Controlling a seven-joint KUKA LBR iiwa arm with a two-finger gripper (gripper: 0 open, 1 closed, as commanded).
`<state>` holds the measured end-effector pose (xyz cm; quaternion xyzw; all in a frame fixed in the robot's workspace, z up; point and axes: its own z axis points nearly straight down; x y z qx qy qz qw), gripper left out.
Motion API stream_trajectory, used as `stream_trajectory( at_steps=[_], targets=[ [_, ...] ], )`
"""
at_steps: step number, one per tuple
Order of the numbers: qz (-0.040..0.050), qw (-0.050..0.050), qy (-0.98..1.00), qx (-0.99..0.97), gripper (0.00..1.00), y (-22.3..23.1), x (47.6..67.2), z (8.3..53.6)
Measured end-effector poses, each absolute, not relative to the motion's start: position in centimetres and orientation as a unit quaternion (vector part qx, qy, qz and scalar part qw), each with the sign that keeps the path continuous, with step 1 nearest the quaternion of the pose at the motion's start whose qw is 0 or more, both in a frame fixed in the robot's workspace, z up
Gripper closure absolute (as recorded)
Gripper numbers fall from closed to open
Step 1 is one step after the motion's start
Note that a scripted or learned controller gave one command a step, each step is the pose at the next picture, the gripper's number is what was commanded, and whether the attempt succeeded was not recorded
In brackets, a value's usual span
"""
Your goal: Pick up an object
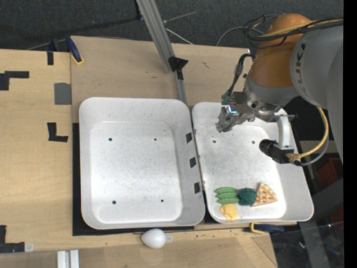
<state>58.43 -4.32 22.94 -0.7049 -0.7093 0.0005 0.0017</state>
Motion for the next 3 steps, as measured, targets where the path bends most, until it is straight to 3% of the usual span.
stream_trajectory(
  at_steps=[2, 3],
  targets=[
    [0.0004, 0.002, -0.710, -0.705, 1.00, 5.3, 54.8, 24.1],
    [0.0013, 0.002, -0.709, -0.705, 1.00, 10.1, 54.3, 23.4]
  ],
)
